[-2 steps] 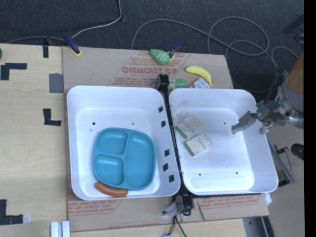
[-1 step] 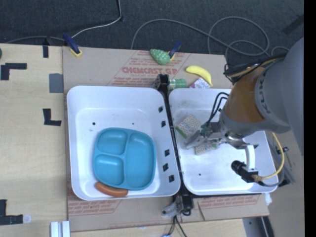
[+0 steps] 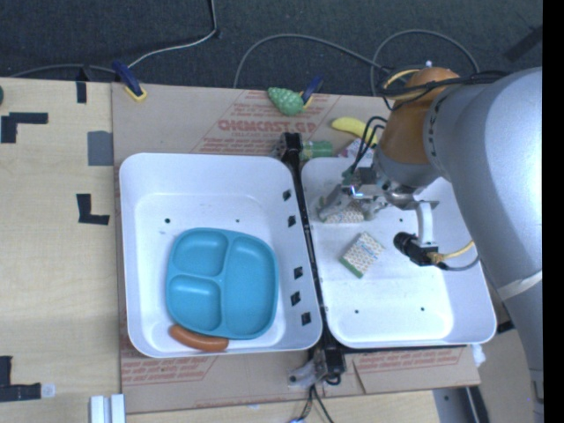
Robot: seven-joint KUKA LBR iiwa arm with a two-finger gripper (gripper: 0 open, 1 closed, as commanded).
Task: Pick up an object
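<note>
A: Grey KUKA arm (image 3: 493,166) looms closest, w/ gripper (image 3: 345,203) low in the right white bin (image 3: 401,324). Jaws?

B: You can't tell. Your target, the small patterned rectangular packet (image 3: 362,254), lies just below-right of the tips, long axis diagonal.

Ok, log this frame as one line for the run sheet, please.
arm: over right bin | pincer: low near bin's upper left | small patterned block: loose below it | left bin: blue divided plate, sausage

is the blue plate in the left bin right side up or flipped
Right side up: the blue plate shows its three hollow compartments facing the camera, lying flat in the left bin.
</note>
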